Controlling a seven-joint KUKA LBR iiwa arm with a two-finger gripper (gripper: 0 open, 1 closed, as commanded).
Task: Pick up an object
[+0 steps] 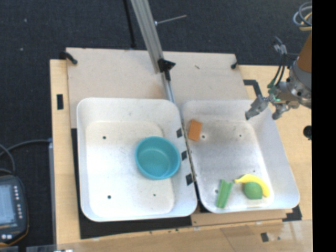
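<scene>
The two-finger pincer (pixel 266 109) hung at the upper right corner of the right-hand shallow white plastic bin (pixel 273 140), over its far rim. Its two fingers were spread apart, one grey tip reaching left and down toward the bin's floor, the other pointing down nearer the rim, with nothing between them. Behind it the grey wrist (pixel 294 91) came in from the right, carrying dark cables, and the orange band (pixel 305 51) showed above it at the frame's right side.

Nearest the pincer, though well apart from it, a small orange block (pixel 195 130) lay at the upper left of the same bin, close to the wall shared with the other bin. Toward the near right corner lay a green ball-shaped fruit (pixel 253 190) touching a yellow banana-shaped piece (pixel 251 181) that curved around its top and right side. Just left of those lay a green stick-shaped piece (pixel 224 194), tilted slightly.

The left-hand shallow white plastic bin (pixel 94 140) held a round teal plastic bowl (pixel 157 157), upright, near its right wall. Both bins rested on a pale wooden bench (pixel 131 70). A slanted grey metal rail (pixel 149 33) ran from the top of the view down to the gap between the bins.
</scene>
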